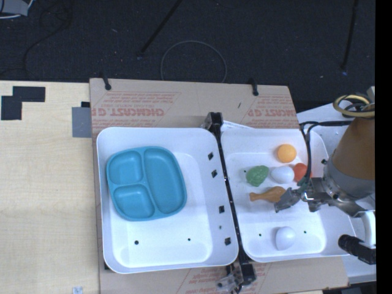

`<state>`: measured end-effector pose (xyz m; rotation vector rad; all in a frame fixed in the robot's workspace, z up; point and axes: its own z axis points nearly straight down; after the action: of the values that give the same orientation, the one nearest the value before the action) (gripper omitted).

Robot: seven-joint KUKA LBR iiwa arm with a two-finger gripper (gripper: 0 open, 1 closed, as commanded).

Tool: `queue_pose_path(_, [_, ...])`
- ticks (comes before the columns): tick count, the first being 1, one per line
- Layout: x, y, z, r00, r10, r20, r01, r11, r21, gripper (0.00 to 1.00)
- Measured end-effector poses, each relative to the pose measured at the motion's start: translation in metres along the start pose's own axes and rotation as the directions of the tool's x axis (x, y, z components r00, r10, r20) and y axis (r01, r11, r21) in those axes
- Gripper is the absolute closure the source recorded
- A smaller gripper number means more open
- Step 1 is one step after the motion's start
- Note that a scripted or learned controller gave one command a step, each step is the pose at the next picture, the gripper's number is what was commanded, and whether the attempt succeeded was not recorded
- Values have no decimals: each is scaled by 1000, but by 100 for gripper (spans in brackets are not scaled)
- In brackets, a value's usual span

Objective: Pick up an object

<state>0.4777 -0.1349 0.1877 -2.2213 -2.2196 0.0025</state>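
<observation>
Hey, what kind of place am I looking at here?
Probably a robotics lab's picking test bench: a robot arm reaches over two white bins on cardboard; toy food such as an orange ball; cables lie on dark carpet behind.

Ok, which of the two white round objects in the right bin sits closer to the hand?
The white egg-shaped object between the green leafy piece and the red ball; the hand is just below it. The other white one lies alone near the bin's front.

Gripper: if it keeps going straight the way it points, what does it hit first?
The gripper points toward the view's left. First in line looks like the brown drumstick toy, just ahead. The height above the right bin floor is unclear, so it might pass over.
</observation>
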Motion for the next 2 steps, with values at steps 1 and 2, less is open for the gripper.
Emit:
queue_pose_path(1, [3, 9, 57, 1000, -1, -3, 1, 1000, 6, 0])
queue_pose_path(2, [4, 9, 101, 1000, 0, -1, 0, 1000, 1, 0])
